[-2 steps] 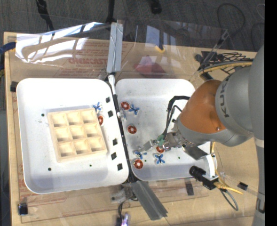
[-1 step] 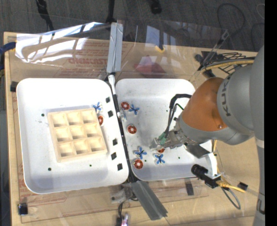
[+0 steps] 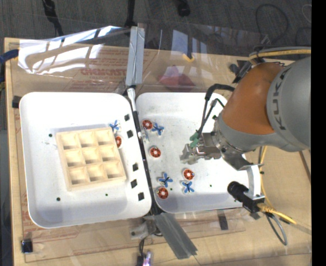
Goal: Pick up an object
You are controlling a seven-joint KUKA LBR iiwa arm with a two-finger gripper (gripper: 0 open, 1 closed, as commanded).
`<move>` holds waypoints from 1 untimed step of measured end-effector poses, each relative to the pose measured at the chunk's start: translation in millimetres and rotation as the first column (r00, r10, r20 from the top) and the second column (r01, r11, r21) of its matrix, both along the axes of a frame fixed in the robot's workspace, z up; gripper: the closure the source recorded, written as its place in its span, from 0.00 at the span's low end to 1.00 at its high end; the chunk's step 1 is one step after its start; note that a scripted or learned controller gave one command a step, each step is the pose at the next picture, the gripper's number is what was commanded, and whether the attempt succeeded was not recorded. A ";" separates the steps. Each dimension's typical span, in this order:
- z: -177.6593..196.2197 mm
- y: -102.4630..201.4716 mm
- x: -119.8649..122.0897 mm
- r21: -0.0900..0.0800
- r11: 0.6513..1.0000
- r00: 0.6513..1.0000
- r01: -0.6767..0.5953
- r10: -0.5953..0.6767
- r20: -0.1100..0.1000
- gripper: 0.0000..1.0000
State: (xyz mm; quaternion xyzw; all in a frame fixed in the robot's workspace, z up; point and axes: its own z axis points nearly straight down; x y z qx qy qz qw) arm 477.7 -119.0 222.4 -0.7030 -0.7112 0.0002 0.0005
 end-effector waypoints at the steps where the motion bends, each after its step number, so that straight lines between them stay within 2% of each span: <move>1: -0.2 -0.1 -0.1 0.000 1.000 1.000 0.000 0.000 0.000 0.00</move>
